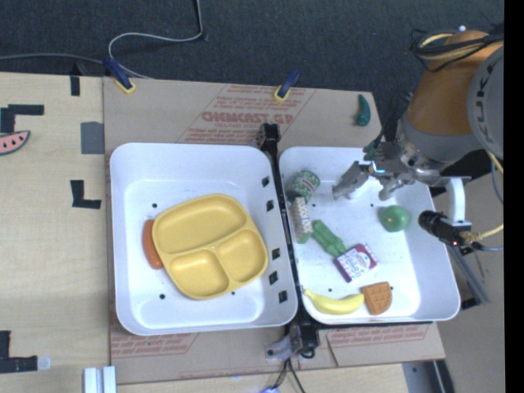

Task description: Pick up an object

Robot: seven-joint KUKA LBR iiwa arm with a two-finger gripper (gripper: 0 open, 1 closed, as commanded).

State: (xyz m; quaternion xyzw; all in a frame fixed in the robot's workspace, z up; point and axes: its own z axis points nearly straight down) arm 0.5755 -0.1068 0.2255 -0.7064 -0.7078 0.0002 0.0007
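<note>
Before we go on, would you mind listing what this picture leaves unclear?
- Orange object, camera view: mostly hidden under the yellow divided plastic tray.
- Small red-and-white packet: print too small to read.
- Grey-and-orange arm: cut off by the right edge.

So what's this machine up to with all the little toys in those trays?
A robot arm reaches in over the right bin, its gripper open above bare floor near the bin's top, holding nothing. Around it lie a green ball, a small green can, a green pickle-like piece, a red-and-white packet, a banana and an orange cracker-like piece. The left bin holds a yellow divided plate.
</note>
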